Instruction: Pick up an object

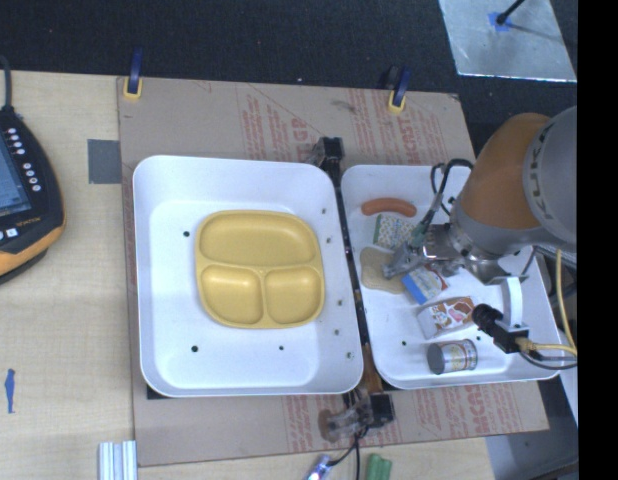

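Observation:
My gripper (402, 264) reaches into the right bin (389, 373) from the right, low over its left-middle part. Its tip is over the edge of a flat tan piece (373, 266). Just beyond the tip lies a small patterned packet (390, 230), and behind that an orange-red sausage (389, 207). A blue and white item (424, 287) lies right below the gripper. A red and white packet (446, 314) and a small grey can (452, 357) on its side lie nearer the front. I see nothing lifted from the bin.
The left bin (159, 268) holds a yellow divided plate (259, 268). A handheld control pad (14, 198) lies at the bench's left edge. The grey and orange arm (504, 193) covers the right bin's far right part. Clamps (397, 93) pin the cardboard sheet.

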Robot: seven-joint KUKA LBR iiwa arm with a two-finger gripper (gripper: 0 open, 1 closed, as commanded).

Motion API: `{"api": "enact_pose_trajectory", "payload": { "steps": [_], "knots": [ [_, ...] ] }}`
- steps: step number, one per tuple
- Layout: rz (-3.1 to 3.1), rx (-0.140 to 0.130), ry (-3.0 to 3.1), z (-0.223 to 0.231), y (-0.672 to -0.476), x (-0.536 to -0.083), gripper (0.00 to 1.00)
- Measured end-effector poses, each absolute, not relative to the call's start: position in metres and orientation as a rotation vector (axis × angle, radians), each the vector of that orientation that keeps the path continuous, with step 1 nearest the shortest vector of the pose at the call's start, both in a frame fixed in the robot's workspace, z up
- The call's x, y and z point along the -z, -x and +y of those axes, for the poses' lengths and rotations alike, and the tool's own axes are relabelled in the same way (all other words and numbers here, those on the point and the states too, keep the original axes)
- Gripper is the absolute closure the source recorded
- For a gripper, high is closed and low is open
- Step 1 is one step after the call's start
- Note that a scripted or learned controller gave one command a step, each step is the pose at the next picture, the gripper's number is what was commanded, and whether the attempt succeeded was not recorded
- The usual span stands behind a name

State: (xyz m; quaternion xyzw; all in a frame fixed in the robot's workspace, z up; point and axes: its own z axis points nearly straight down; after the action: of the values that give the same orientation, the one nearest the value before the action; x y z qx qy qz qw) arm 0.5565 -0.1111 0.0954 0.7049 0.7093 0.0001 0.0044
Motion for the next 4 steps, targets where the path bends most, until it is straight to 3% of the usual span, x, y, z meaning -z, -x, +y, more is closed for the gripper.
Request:
{"api": "enact_pose_trajectory", "payload": {
  "steps": [1,2,3,4],
  "knots": [
    [2.223,0.002,-2.216,-0.107,-0.546,-0.093,0.00],
    [2.225,0.001,-2.219,-0.103,-0.584,-0.093,0.00],
    [2.227,-0.001,-2.218,-0.104,-0.584,-0.104,1.00],
    [2.227,-0.001,-2.218,-0.104,-0.584,-0.104,0.00]
  ]
}}
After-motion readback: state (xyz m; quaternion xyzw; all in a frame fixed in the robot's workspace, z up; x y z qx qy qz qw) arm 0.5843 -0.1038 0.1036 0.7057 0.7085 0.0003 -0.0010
